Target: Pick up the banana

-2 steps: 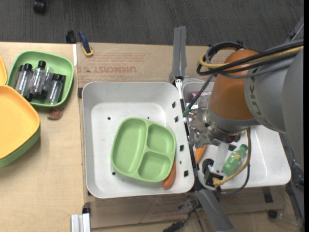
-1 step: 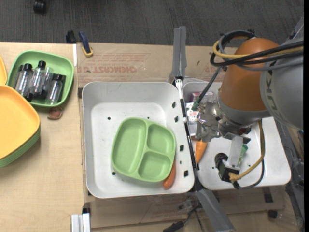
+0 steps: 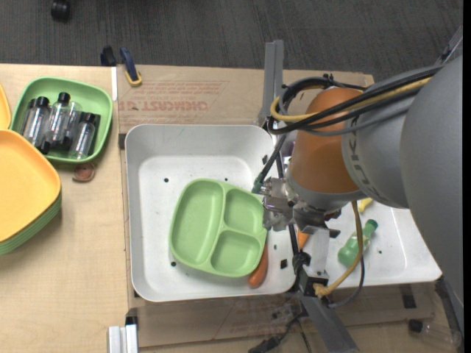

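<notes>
The grey arm point(image 3: 412, 145) is seen reaching in from the right, its orange band point(image 3: 324, 149) hanging over the wall shared by the two white bins. The end effector point(image 3: 278, 210) is lowered at the right edge of the left bin point(image 3: 147, 219), just beside a green divided plate point(image 3: 217, 228); whether it is apart or together cannot be told, as it is largely covered by the wrist. An orange, carrot-like item point(image 3: 258, 271) is found against the plate's lower right rim. In the right bin point(image 3: 408, 259), a green bottle-shaped toy point(image 3: 355, 243) is seen, and a yellow sliver point(image 3: 362, 210) just above it, half hidden by the arm, is possibly the banana. On the table point(image 3: 66, 285) to the left, a green tray of bottles point(image 3: 65, 120) and stacked yellow plates point(image 3: 22, 193) are placed.
</notes>
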